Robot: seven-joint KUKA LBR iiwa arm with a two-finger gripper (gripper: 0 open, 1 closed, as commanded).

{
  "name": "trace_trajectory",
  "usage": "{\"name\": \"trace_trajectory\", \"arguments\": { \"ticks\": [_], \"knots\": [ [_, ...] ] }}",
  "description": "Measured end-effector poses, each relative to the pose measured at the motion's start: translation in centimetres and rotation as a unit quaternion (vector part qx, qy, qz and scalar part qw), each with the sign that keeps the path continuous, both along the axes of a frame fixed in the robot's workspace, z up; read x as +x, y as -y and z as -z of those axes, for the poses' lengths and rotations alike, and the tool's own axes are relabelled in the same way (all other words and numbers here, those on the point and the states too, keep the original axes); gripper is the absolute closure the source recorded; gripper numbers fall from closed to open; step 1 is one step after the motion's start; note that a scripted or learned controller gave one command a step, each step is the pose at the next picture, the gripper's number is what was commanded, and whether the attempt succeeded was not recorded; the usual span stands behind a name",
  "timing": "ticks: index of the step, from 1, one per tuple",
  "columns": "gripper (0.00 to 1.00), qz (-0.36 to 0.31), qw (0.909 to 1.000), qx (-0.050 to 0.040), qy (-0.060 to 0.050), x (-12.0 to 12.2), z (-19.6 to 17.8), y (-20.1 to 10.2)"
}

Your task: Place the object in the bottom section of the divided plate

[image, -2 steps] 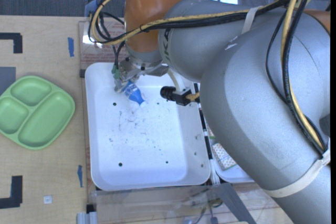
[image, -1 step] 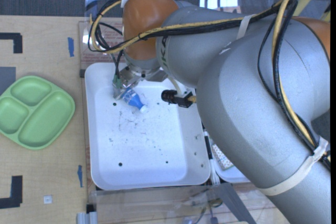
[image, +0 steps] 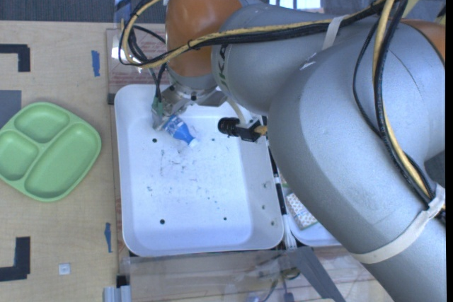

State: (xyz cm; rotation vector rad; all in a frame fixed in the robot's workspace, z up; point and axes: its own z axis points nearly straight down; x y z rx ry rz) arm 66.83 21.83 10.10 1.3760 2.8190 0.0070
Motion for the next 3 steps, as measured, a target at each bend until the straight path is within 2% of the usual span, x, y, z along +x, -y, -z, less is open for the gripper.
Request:
{"name": "trace_trajectory", "arguments": {
  "ticks": [1,2,3],
  "knots": [
    [1.0,0.046,0.9989,0.0022,0.002,-7.8,1.0,0.2],
    [1.0,0.206,0.9786,0.0,-0.002,-1.2,-3.2,1.8],
    [0.0,0.206,0.9786,0.0,-0.002,-1.2,-3.2,1.7]
  ]
}}
